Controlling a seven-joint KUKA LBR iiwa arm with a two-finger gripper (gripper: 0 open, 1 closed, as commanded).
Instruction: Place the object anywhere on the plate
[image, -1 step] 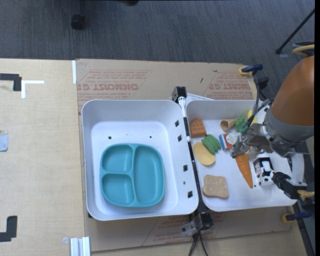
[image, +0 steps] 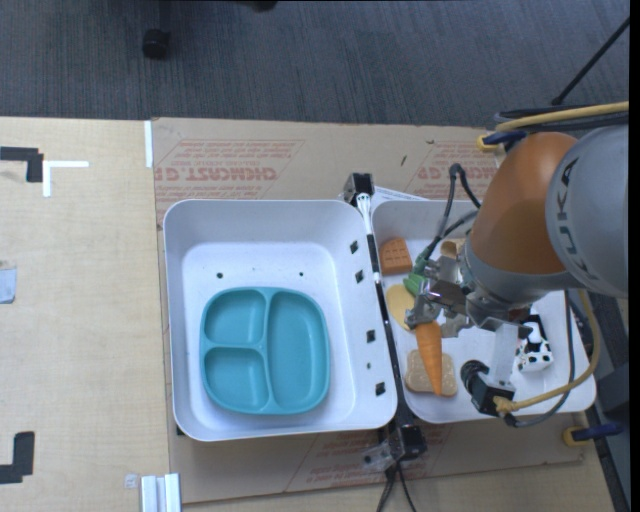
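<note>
A teal plate with three compartments lies in the left white bin. In the right bin, an orange toy carrot lies pointing toward the front, its tip over a tan bread slice. My gripper hangs right over the carrot's thick end, at the left side of the right bin. The wrist hides where they meet. The gripper is well right of the plate, across the wall between the bins.
Also in the right bin are a brown waffle-like piece, a pale yellow piece and a black-and-white cow toy. The grey and orange arm covers the bin's back right. Cables loop near the front.
</note>
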